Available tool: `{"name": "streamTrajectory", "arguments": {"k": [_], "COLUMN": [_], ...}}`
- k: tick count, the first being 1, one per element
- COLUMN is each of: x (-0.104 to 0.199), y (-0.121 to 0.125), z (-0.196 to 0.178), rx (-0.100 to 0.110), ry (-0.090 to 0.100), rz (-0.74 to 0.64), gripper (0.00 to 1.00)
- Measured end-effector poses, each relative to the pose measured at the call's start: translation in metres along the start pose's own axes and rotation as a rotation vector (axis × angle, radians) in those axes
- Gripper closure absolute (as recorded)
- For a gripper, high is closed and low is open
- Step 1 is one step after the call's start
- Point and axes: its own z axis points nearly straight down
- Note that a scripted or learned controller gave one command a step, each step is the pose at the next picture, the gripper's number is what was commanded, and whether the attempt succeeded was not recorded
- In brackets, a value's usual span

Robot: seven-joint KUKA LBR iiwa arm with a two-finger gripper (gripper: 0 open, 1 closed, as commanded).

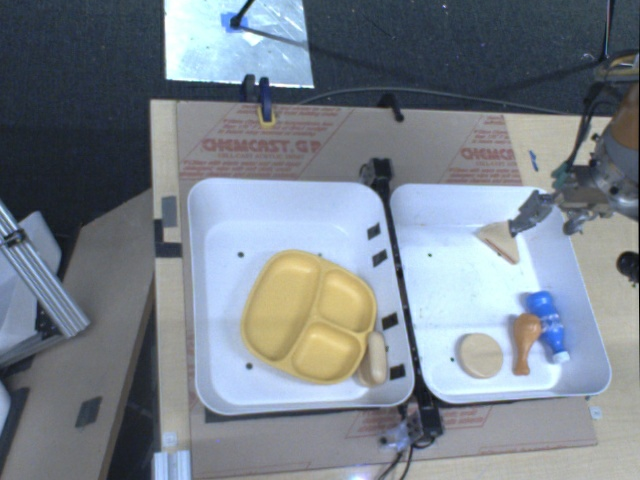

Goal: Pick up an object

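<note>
- The bench (165,298) is a pale board carrying a sheet printed with red lettering, and two shallow white bins sit on it side by side.
- The left bin (225,218) holds a yellow divided tray (300,313) with three compartments, lying toward the near side of the bin.
- The right bin (440,218) holds four small things: one near its far right corner, three along its near edge.
- The arm (622,158) comes in from the right edge, above the right bin's far right corner.
- The gripper (550,210) hangs over that corner; its fingers look spread, one dark tip just beside the tan wedge (499,240), with nothing visibly between them.
- The tan wedge lies on the bin floor near the far right wall.
- A blue bottle (546,323) lies near the right wall, white cap toward the near edge.
- A brown drumstick-shaped piece (524,340) lies just left of the bottle.
- A round tan disc (480,355) sits left of that piece.
- A small beige oval piece (374,358) rests against the tray's near right edge.
</note>
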Motion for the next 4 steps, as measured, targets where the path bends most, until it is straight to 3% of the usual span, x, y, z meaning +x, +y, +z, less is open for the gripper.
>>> {"name": "streamTrajectory", "arguments": {"k": [1,4], "x": [0.001,-0.001], "y": [0.002,0.011], "z": [-0.007,0.136], "rx": [-0.012,-0.009], "ry": [-0.002,-0.002], "rz": [-0.003,-0.001], "gripper": [0.00,0.00]}}
